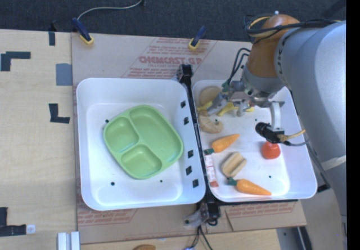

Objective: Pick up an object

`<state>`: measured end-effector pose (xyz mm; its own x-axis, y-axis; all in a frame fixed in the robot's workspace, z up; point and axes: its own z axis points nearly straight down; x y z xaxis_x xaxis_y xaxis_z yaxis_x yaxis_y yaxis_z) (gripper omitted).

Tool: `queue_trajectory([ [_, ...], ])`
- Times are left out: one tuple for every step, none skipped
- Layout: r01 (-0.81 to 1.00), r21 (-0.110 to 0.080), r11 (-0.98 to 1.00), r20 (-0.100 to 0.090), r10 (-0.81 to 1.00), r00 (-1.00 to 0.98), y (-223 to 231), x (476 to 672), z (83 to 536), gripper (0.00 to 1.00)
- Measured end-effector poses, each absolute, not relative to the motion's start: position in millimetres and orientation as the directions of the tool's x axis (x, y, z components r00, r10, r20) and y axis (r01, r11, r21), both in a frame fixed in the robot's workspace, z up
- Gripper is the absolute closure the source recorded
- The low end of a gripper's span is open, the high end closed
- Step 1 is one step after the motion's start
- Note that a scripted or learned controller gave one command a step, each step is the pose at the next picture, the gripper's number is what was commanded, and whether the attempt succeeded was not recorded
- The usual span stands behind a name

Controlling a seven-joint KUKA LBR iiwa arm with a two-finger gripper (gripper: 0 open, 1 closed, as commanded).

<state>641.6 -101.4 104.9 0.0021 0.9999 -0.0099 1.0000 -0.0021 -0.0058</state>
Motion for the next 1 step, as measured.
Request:
queue_trajectory([
  [1.0, -0.021, -0.006, 0.0, 1.0, 0.006, -97.9, 665.4, 91.2, 0.0],
])
